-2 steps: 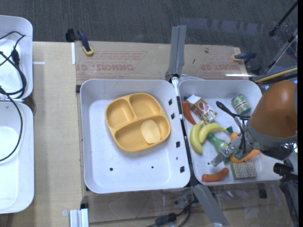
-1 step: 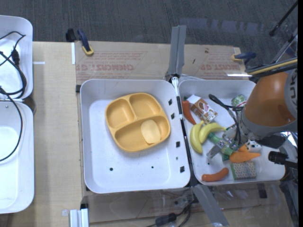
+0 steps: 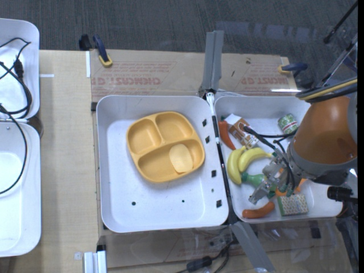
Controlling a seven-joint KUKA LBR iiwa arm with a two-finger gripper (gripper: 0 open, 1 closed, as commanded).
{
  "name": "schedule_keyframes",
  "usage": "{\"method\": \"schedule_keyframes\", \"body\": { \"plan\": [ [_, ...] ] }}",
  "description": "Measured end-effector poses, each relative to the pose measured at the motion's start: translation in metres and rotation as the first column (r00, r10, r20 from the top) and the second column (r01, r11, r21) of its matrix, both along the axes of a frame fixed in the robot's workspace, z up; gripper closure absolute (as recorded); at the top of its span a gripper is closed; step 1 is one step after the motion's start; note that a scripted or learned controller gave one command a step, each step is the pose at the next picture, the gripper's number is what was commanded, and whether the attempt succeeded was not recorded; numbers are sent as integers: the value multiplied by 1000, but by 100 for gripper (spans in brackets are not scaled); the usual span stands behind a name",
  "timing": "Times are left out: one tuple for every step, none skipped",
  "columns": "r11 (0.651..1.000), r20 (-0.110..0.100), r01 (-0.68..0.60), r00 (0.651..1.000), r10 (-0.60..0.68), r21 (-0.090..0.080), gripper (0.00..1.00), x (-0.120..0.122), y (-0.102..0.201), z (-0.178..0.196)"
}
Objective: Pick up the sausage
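Near edge: sausage point(image 3: 258, 211) at 6 o'clock of rt bin point(image 3: 324, 214), not yet picked. Arm point(image 3: 324, 135) in from 3 o'clock; gripper point(image 3: 263, 193) just above sausage, fingers look apart, holding nothing. Left: close and lift. Yellow plate point(image 3: 165, 145) in lt bin. Bananas point(image 3: 244, 161) at 11 o'clock, near; sponge point(image 3: 293, 205) at 3.

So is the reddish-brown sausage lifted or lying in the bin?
Lying. The reddish-brown sausage rests flat on the right white bin floor, below the gripper.
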State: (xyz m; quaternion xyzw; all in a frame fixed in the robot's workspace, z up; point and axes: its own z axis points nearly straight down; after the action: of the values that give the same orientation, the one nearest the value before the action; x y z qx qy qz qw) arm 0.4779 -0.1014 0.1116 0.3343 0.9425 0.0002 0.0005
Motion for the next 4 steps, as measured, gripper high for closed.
{"method": "schedule_keyframes", "body": {
  "plan": [
    [1000,0,30,1000,-30,0,0,51,4,-20],
    [999,-1,-43,999,43,0,0,0,1,-20],
    [999,2,-38,999,38,0,100,1,0,-11],
    [999,1,-39,999,39,0,0,1,0,-11]
  ]
}}
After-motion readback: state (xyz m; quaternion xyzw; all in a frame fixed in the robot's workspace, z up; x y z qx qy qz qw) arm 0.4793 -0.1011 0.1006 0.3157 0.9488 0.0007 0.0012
